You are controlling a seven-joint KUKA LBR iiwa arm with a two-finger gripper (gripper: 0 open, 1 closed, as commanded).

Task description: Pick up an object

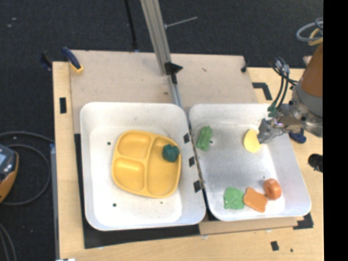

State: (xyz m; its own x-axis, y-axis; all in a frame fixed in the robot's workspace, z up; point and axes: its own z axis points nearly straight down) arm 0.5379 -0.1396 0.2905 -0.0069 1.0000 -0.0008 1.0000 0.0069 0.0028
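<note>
While reaching into the right bin (283, 113), gripper (265, 135) low beside yellow piece (251, 141), seemingly lined up to grasp; finger spacing unclear.

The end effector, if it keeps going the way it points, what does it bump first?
Probably the round pale yellow object just ahead of the end effector in the right white bin; depth is unclear.

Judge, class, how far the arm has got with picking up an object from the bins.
Done: the gripper has reached the right bin and sits beside the yellow piece. In hand: closing in on that piece; a grasp cannot be confirmed. Left: gripping and lifting it, since it appears to rest on the bin floor.
</note>
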